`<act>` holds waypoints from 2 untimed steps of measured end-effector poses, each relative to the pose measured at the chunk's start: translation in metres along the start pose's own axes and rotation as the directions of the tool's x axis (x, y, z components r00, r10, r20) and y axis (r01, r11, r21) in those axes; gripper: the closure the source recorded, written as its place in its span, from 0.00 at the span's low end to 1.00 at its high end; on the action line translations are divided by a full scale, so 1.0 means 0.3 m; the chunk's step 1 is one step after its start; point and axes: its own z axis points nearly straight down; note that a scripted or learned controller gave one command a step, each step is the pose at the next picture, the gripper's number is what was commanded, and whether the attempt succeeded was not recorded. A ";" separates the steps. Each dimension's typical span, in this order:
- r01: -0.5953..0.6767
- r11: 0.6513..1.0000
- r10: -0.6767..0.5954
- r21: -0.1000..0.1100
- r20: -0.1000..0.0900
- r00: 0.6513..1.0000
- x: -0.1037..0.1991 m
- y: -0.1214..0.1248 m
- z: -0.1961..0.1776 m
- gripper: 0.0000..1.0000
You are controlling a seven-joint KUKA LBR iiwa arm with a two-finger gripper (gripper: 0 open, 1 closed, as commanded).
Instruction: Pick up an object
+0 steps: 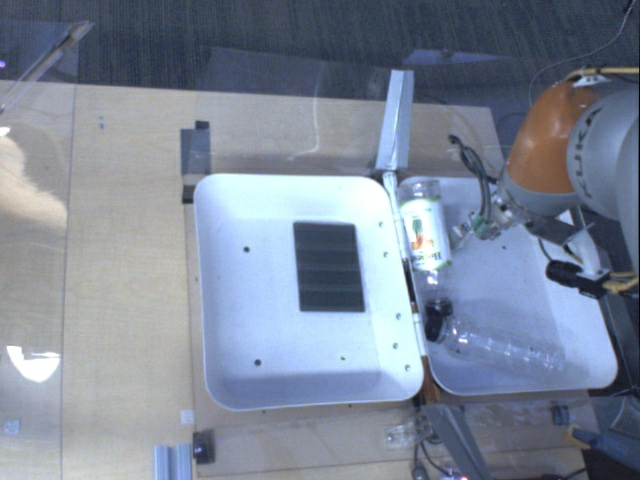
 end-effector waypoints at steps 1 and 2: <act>-0.067 0.998 0.067 0.011 -0.043 0.997 -0.126 -0.069 0.030 0.00; -0.080 0.997 0.080 0.012 -0.037 0.996 -0.072 0.037 0.030 0.00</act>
